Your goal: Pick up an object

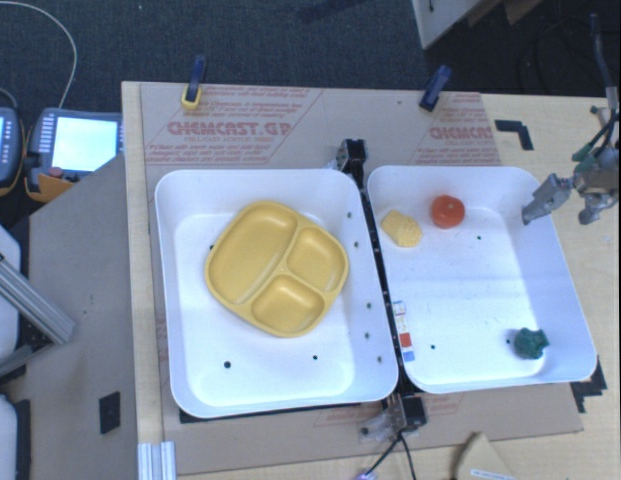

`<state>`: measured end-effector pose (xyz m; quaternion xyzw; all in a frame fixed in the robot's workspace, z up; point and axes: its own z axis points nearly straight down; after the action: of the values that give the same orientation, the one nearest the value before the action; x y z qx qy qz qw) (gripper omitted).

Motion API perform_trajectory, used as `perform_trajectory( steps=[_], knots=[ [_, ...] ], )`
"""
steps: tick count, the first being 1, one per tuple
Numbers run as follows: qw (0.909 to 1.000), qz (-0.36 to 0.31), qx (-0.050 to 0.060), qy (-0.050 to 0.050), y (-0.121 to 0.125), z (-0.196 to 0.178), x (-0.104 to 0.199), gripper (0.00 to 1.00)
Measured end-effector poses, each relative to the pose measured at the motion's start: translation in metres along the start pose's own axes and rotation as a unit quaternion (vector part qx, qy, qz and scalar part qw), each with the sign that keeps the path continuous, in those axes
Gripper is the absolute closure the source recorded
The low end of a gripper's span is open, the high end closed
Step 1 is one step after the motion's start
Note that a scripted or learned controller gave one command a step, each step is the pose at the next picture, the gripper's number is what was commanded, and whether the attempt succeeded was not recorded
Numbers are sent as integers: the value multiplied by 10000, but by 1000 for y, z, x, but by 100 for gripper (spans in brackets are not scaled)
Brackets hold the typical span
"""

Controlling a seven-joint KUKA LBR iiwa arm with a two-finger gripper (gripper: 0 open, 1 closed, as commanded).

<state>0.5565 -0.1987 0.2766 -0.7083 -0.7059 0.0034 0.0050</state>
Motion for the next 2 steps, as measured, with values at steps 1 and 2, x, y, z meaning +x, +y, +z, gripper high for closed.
perform_trajectory(
  steps=[1,2],
  knots=[
    [10000,-18,-63,-16,2,-7,1,0],
    [10000,-13,-34,-5,7,41,-6,0]
  ],
)
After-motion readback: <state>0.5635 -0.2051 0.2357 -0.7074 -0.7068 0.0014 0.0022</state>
